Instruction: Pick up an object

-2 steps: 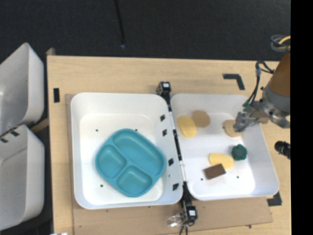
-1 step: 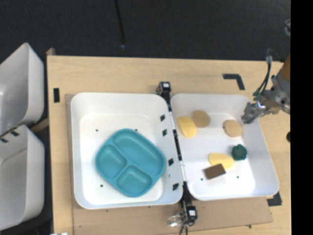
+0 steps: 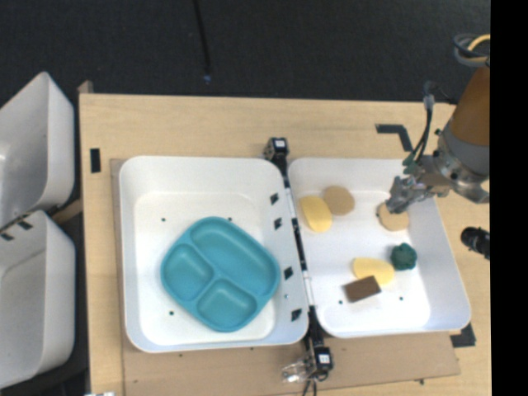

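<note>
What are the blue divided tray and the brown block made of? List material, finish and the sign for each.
Blue divided tray: looks like moulded plastic, smooth with a soft sheen; one even turquoise colour, rounded rim and three pressed-in compartments suggest it.
Brown block: less certain, possibly foam, rubber or painted wood; matte dark brown, flat faces and straight edges, no shine. Too small to settle further.

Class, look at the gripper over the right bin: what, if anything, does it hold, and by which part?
It cannot be told. The gripper sits right over a flat tan piece in the right white bin; no grasp is visible.
</note>
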